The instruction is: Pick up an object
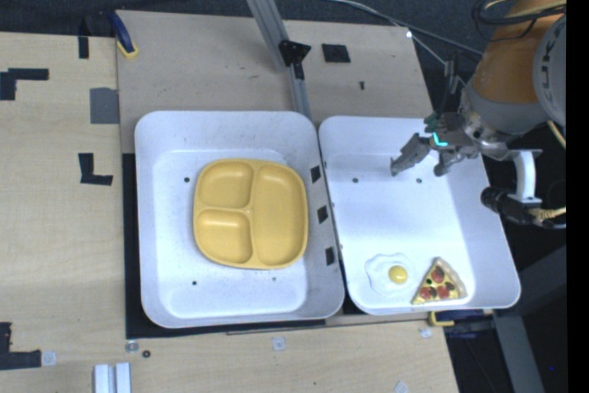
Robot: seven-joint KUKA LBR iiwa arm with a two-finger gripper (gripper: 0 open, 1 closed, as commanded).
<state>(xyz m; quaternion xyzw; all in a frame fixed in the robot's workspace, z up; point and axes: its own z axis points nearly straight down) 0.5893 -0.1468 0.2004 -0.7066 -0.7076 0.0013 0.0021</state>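
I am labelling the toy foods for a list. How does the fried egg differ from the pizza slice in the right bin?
The fried egg is a rounded, wavy-edged white shape with a yellow yolk; the pizza slice is a triangle with a tan crust and red toppings. The egg lies to the left in the camera view, the pizza nearer the bin's corner. Both lie flat at the near end of the right bin, away from the gripper.

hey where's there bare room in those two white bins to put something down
Right bin: its middle is bare, between the tool at the far end and the fried egg and pizza slice crowding the near edge. Left bin: the yellow divided plate takes the centre; only narrow strips remain along the walls.
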